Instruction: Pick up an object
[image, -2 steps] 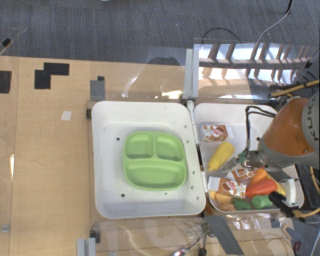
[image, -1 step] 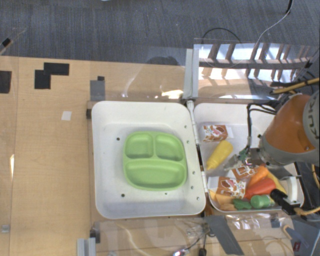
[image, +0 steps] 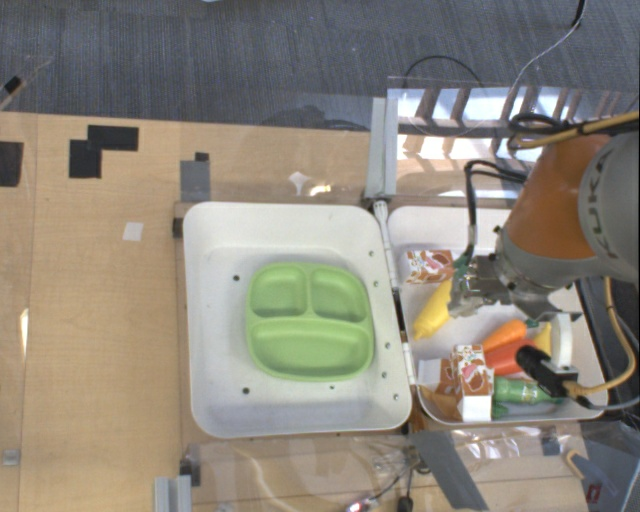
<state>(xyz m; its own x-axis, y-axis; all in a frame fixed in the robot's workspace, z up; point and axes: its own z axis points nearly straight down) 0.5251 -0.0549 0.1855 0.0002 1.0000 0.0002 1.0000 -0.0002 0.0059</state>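
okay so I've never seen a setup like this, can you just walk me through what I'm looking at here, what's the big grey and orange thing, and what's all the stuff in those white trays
This is one camera fixed above a workbench, looking down at a slant. The grey and orange thing is a robot arm reaching in from the right. Its gripper hangs low over the right bin, close to a yellow banana-shaped toy; I can't tell whether it holds anything.

Two shallow white bins sit side by side. The left bin holds a green divided plate. The right bin holds small toy foods: the yellow one, an orange carrot-like piece, a green piece, and two small printed cartons.

The arm's job is simply to pick up one object.
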